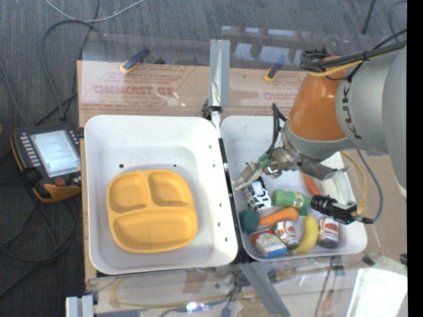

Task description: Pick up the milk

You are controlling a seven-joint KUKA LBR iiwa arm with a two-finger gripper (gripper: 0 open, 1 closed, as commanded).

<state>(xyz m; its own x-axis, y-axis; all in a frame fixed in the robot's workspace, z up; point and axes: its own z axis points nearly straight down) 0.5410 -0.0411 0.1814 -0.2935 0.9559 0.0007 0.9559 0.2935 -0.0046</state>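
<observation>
This is a robot lab. A teach pendant [49,157] lies on grey carpet [39,58] among loose cables [79,12]. White bins [99,144] sit on cardboard [152,94].

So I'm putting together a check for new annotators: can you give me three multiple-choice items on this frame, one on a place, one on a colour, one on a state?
1. Where does the yellow divided tray lie?
A. in the left bin
B. in the right bin
C. on the floor

2. What colour is the carrot in the right bin?
A. purple
B. orange
C. white

3. How does the gripper stand to the milk carton?
A. lifts it high over the left bin
B. hangs just above it in the right bin
C. rests on the yellow tray

Answers:
1 A, the tray sits in the left bin.
2 B, it shows orange beside the green piece.
3 B, the gripper is right over the black-and-white carton.
</observation>
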